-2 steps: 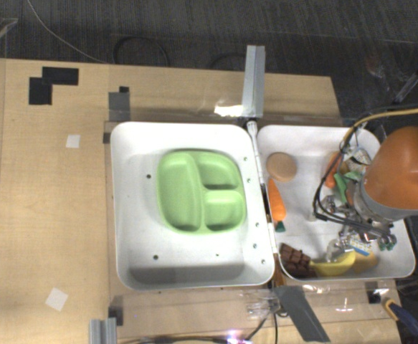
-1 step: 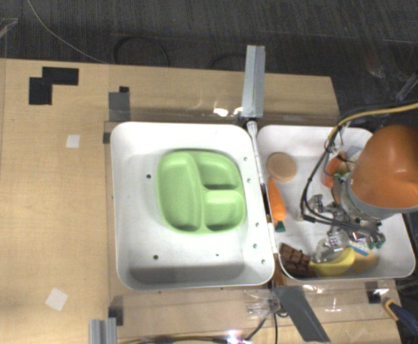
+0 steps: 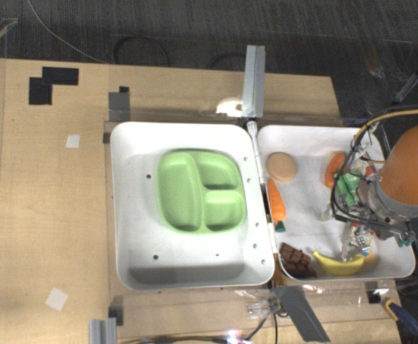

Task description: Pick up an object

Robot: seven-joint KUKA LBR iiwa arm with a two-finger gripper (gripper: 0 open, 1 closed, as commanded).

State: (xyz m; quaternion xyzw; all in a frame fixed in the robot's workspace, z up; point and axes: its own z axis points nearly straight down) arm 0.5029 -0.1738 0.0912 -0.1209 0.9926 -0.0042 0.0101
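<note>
- Yellow and curved, the banana [image 3: 345, 264] lies along the lower edge of the right bin [image 3: 305, 192], a brown chocolate bar [image 3: 297, 259] just left of it.
- My gripper [image 3: 355, 246] hangs right over the banana; how my jaws stand I cannot tell.
- Farther up lie a carrot [image 3: 276, 201] and a tan cookie [image 3: 282, 166].
- At the left, a green divided plate [image 3: 199, 190] sits in the left bin [image 3: 133, 192].

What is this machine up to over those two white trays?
A robot arm is reaching into the right bin, its pincer low over a banana. Around it lie a carrot, a round tan piece and a chocolate bar. The left bin holds a green divided plate.
</note>
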